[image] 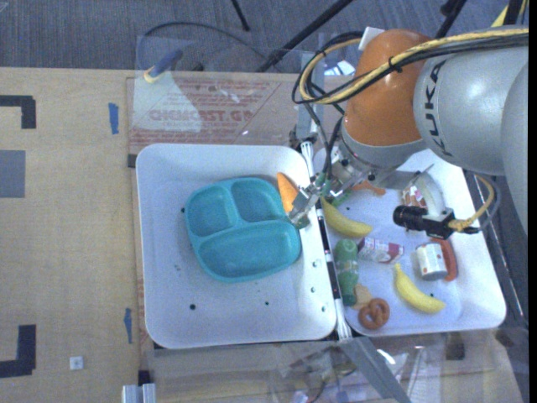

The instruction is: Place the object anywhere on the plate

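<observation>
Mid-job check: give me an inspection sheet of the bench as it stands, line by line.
Surface: two white bins side by side; left bin, right bin.
Job's things: teal divided plate in the left bin; orange object at the plate's right edge, beside the gripper.
Clutter: right bin holds two bananas, a pretzel, a green bottle, a small can and other small items.
Grippers: gripper low over the plate's right rim; finger state unclear.
Cables: yellow and black cables along the arm.
Surroundings: cardboard bench top, clear sheet behind the bins.
</observation>
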